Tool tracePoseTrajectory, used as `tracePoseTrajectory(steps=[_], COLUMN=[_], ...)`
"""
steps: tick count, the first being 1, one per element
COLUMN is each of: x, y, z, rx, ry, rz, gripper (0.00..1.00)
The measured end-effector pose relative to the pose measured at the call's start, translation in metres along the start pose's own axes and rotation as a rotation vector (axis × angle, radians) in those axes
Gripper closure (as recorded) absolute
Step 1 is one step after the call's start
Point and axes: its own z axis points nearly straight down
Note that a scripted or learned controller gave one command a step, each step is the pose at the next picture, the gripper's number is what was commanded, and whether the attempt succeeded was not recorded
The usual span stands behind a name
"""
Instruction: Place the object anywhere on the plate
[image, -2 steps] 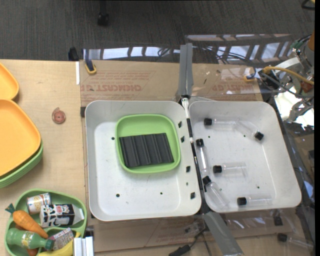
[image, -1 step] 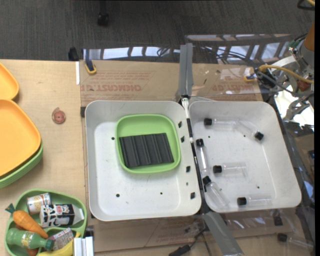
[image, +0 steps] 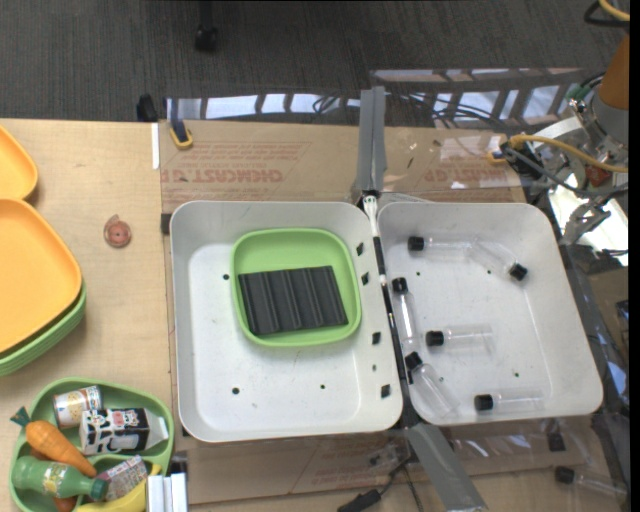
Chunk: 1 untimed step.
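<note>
Far left, on the counter (image: 120, 180): stacked orange plates (image: 30, 275) and a green bowl (image: 150, 420) of toy food. Neither is taken to be part of the task.

Left bin (image: 200, 400): a green plate (image: 340, 250) is set toward the far half, well inside the walls. The task's thing, taken to be the dark ribbed slab (image: 293, 300), is seen lying flat in the plate's well, wholly within the rim. Nothing is touching it from above.

Orientation of the slab: the long axis is laid left to right across the view, the right end tipped slightly toward the far side. The ribs are run across the short way, near to far. No distinct front or head is made out, so a pointing direction cannot be given beyond that axis.

Right bin (image: 560, 400): several clear tubes with black caps (image: 455, 340) are scattered about, apart from one another.

Upper right corner: the arm (image: 610, 90) is held back beyond the bin's far corner, well apart from the plate. The end effector (image: 598, 165) is lost among cables and glare — whether released or clenched cannot be told.

Step judged: placement appears done, the slab being at rest on the plate. No further carry is called for — at most, the arm is to be kept clear so the slab is not disturbed.
</note>
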Motion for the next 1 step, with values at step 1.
tracePoseTrajectory(steps=[1], x=[-0.0019], y=[-0.0110], z=[-0.0100], rx=[0.001], ry=[0.001], rz=[0.000], gripper=[0.00])
